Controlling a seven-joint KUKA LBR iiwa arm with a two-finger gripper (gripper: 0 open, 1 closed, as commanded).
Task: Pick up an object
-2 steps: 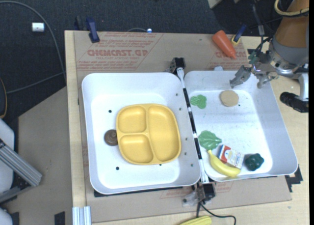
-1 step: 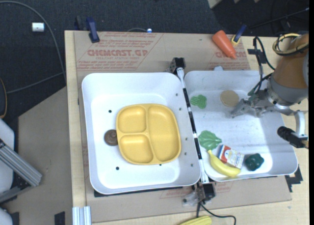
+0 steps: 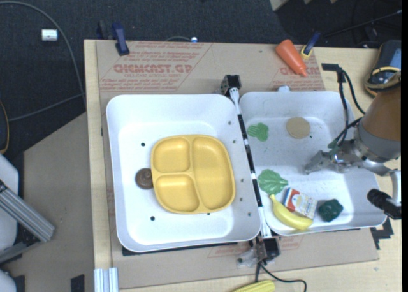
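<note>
Claw (image 3: 317, 163) low in right bin (image 3: 331, 102), toward 3 o'clock, fingers spread, nothing between them; tan disc (image 3: 298, 127) at 12 of bin; small leaf (image 3: 258, 132) at 10; big leaf (image 3: 272, 180), banana (image 3: 288, 215), carton (image 3: 299, 202), dark green piece (image 3: 330, 209) along the 6 edge; left bin (image 3: 127, 118) holds yellow tray (image 3: 192, 174), brown disc (image 3: 144, 178) touching its 9 side.

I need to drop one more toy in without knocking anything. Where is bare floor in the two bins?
Left white bin: bare strip behind the yellow divided plate. Right white bin: bare middle between the tan disc and gripper. Its front is crowded: yellow banana, dark green toy.
</note>
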